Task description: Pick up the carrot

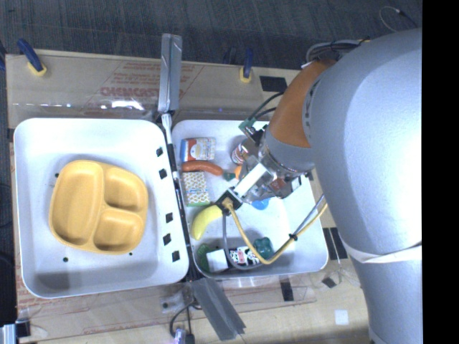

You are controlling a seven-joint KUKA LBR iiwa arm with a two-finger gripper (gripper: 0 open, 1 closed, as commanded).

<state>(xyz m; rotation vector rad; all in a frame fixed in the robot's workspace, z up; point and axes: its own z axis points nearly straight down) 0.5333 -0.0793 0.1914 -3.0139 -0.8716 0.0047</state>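
The slim orange carrot (201,168) lies flat on the floor of the right-hand shallow white bin (305,260), lengthwise across the view, near the bin's left wall, in its upper half, untouched and unheld.

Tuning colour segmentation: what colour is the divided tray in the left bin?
Mustard yellow, plain and unpatterned. The divided tray shows clearly in the camera view.

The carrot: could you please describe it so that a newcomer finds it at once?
Look in the right-hand white bin, near its far left corner. The carrot lies flat between a small packet and a patterned block. It alone is orange and slim.
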